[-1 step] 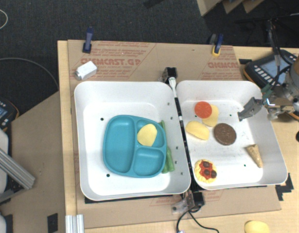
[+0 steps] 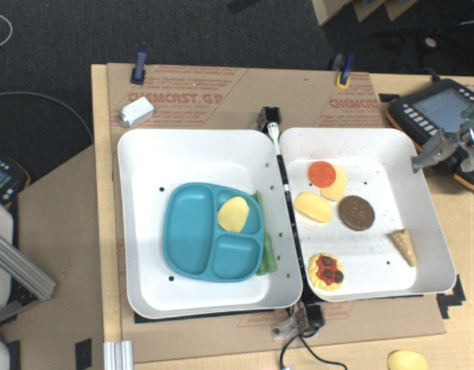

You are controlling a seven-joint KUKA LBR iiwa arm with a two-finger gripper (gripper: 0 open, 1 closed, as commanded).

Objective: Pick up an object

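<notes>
Blue tray (image 2: 192, 233) hugs the left bin's (image 2: 144, 206) inner edge.

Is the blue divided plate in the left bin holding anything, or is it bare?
Holding one thing: a yellow piece lies in the upper right compartment of the blue divided plate; its other compartments show bare blue.

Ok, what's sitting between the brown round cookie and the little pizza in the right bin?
Nothing: in the camera view the stretch of right bin floor between the brown cookie and the small pizza is bare white.
</notes>
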